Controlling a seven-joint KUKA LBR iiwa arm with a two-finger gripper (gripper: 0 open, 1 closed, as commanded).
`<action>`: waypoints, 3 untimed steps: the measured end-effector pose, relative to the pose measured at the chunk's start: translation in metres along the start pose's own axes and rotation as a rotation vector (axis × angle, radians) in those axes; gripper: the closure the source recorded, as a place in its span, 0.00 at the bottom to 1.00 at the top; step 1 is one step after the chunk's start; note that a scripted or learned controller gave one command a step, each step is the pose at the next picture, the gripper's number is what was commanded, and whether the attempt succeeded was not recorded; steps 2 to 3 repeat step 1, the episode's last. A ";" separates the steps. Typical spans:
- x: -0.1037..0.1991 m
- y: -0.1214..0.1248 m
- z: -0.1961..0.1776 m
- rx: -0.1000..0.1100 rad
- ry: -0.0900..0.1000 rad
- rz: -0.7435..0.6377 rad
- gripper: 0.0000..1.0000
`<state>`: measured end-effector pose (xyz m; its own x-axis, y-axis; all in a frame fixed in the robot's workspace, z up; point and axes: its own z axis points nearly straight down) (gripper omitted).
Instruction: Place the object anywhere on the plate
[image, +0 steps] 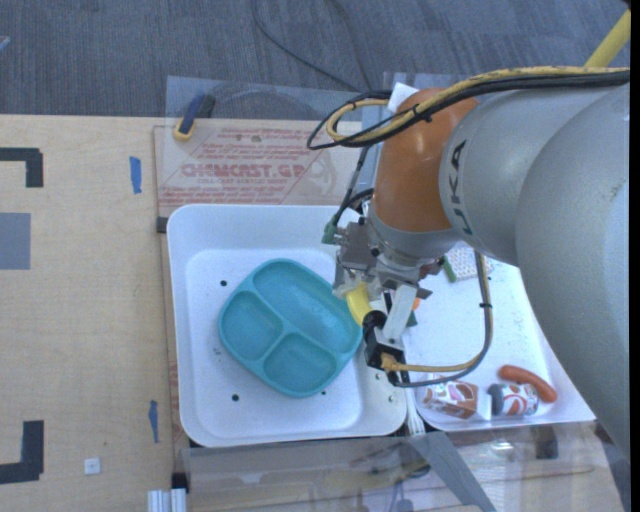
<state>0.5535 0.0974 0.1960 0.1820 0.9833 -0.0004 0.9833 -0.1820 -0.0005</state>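
Observation:
A teal divided plate lies in the left white bin, with three compartments facing up. My gripper hangs over the plate's right rim, at the wall between the two bins. A small yellow object shows between its fingers, just above the plate's right edge, so the gripper is shut on it. The grey arm with its orange band covers much of the right bin.
In the right bin's near corner lie an orange sausage-like piece and two red-and-white items. A checkered item peeks out beside the wrist. A yellow cable loops below the gripper. Wooden bench spreads to the left.

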 end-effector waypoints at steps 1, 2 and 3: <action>0.000 0.000 0.000 0.000 0.000 0.001 0.00; 0.000 0.000 0.000 0.000 0.000 0.001 0.00; 0.000 0.000 0.000 0.000 0.000 0.001 0.00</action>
